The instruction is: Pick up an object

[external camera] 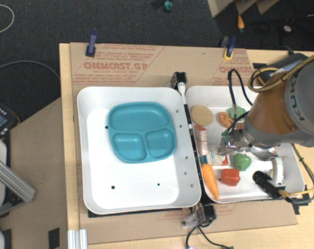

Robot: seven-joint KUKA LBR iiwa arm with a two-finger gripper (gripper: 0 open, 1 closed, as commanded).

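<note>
Right bin (214, 89): carrot (210, 180), red pepper (229, 177), green fruit (242, 162), crowded. Tool (230, 141) low among them, likely for picking; its state, cannot tell.

Single fixed camera, set high over the bench (120, 61) and looking down at a slant from medium range. It takes in the bin at 9 o'clock (92, 139) and the bin at 3 o'clock (211, 98), arm (281, 110) entering from 3 o'clock.

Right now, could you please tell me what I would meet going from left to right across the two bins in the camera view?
Teal divided plate → orange carrot → red toy vegetable.
</note>
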